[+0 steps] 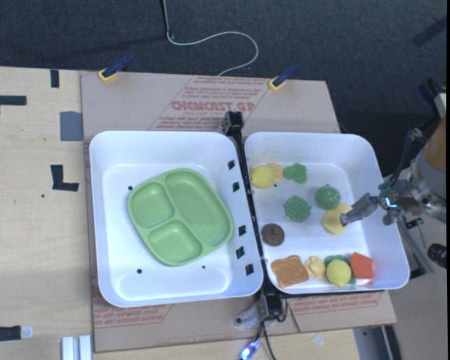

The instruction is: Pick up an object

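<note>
The right bin [360, 147] holds several toy foods: a yellow lemon [263, 176], a green leafy piece [295, 173], a green ball [328, 197], a broccoli floret [298, 208], a brown disc [273, 235], a toast slice [289, 270], a yellow fruit [339, 271] and a red block [361, 265]. A pale yellow piece [332, 223] lies near the bin's right side. My gripper [352, 216] reaches in from the right, low over the bin, with its tip right beside that pale yellow piece. Nothing shows as held.
The left bin [112, 152] holds a green divided plate [180, 216]. A black divider with clips [242, 201] runs between the bins. The arm's wrist [412, 201] hangs over the right bin's rim. Cardboard [210, 103] lies under both bins.
</note>
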### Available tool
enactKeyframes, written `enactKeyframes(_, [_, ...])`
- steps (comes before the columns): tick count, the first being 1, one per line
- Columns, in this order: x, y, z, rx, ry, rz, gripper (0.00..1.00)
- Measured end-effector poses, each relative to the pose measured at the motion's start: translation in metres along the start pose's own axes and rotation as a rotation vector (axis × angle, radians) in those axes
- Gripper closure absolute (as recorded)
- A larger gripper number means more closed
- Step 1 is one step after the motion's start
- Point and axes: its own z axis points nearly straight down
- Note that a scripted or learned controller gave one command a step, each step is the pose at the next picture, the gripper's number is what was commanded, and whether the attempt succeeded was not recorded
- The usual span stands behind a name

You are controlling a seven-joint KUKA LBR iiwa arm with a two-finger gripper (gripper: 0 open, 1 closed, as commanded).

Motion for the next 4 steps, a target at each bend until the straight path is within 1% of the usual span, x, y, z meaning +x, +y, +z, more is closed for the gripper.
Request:
enactKeyframes(1, [0.037, -0.004, -0.055, -0.006, 0.000, -0.004, 0.00])
enactKeyframes(2, [0.093, -0.007, 0.135, 0.008, 0.003, -0.003, 0.00])
enactKeyframes(3, [0.090, -0.005, 0.118, 0.002, 0.001, 0.000, 1.00])
enactKeyframes(4, [0.210, -0.002, 0.026, -0.008, 0.004, -0.014, 1.00])
